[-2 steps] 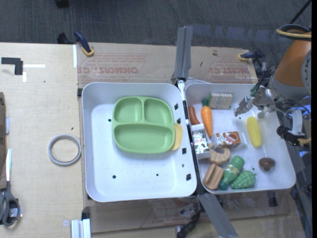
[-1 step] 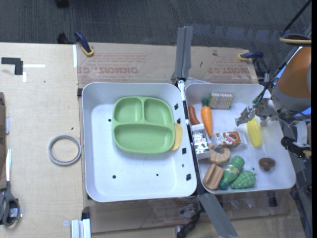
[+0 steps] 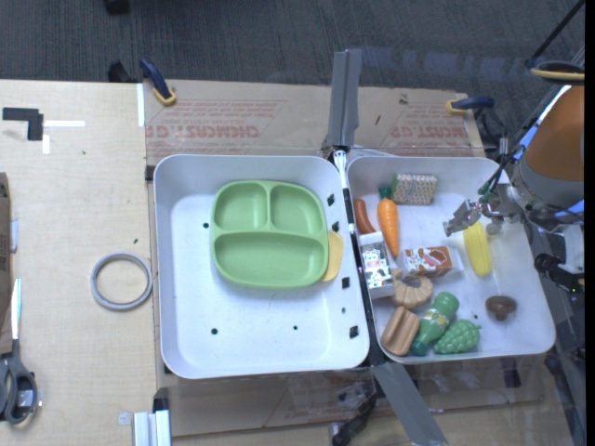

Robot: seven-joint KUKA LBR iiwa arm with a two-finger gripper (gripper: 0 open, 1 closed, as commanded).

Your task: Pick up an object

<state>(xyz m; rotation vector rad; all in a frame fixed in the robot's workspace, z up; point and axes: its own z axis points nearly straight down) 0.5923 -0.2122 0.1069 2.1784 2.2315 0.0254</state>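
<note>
Hovering at about 3 o'clock over the right bin (image 3: 521,337), gripper (image 3: 468,216) sits beside the yellow corn (image 3: 477,249), can't tell fingers' state

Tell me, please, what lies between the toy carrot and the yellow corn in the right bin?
In the camera view, the gripper hangs over the bare white floor of the right bin between the toy carrot and the yellow corn.
</note>
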